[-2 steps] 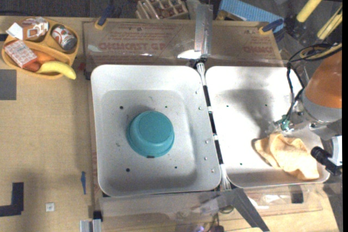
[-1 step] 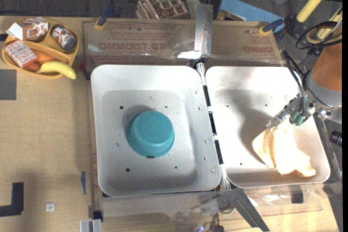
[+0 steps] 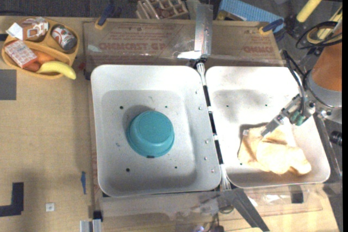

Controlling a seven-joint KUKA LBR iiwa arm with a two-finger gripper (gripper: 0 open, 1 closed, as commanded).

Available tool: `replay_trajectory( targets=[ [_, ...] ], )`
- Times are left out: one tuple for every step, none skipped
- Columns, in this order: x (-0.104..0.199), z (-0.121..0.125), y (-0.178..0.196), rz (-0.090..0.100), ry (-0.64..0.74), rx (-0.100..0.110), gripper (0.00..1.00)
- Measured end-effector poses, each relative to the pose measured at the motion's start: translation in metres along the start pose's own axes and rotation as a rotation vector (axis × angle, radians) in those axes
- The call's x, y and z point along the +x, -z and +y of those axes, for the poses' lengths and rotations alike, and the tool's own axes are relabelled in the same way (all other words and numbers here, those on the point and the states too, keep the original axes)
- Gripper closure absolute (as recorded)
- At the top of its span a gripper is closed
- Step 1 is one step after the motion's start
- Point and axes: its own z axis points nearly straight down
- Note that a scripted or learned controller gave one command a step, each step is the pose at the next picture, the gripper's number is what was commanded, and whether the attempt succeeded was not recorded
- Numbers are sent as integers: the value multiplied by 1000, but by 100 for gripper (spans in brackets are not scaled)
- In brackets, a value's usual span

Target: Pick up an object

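Yellowish cloth (image 3: 274, 154) lies crumpled in the right bin (image 3: 234, 84), in its near half, close to the front wall. The gripper (image 3: 267, 129) comes in from the right and its tip is down on the upper left part of this cloth, at the edge of the fabric. Whether the pincer is apart or together I cannot tell, because the fingers look like one thin grey bar from this angle.

I judge the step in hand to be the grasp itself: the tool is at the cloth, but no fabric is visibly lifted. The next move calls for closing on a fold and then rising straight up, slowly, so the soft material does not slip out.

The cloth has its long axis going from the left to the lower right, where one lobe points to the front right corner of the bin. A teal bowl (image 3: 151, 133) sits upside down in the left bin (image 3: 109, 84), well apart.
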Motion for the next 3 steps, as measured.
replay_trajectory(
  targets=[
    [51, 13, -95, -10, 87, -8, 0],
    [80, 17, -2, 0, -271, 2, 0],
    [57, 10, -77, 4, -268, 5, 0]
  ],
)
